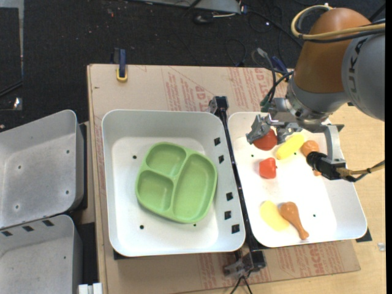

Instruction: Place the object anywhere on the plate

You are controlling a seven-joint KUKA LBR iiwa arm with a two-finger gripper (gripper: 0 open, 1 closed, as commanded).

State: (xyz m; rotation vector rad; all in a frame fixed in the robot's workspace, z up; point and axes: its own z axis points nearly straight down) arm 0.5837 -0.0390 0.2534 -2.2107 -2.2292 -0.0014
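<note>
A green plate (176, 181) with three compartments lies in the left white bin (116, 133). My gripper (261, 131) hangs low over the top left part of the right bin (343, 213). A round red piece (266, 142) sits right under and against the gripper; I cannot see whether it is gripped. Just below it lies a smaller red piece (267, 168). A yellow piece (289, 146) and an orange piece (309, 147) lie to the gripper's right.
A pale yellow piece (271, 216) and a brown drumstick (294, 218) lie in the front of the right bin. The bins' raised walls meet between gripper and plate. A black cable end (323, 164) hangs over the right bin. Spare white trays (37, 164) sit at left.
</note>
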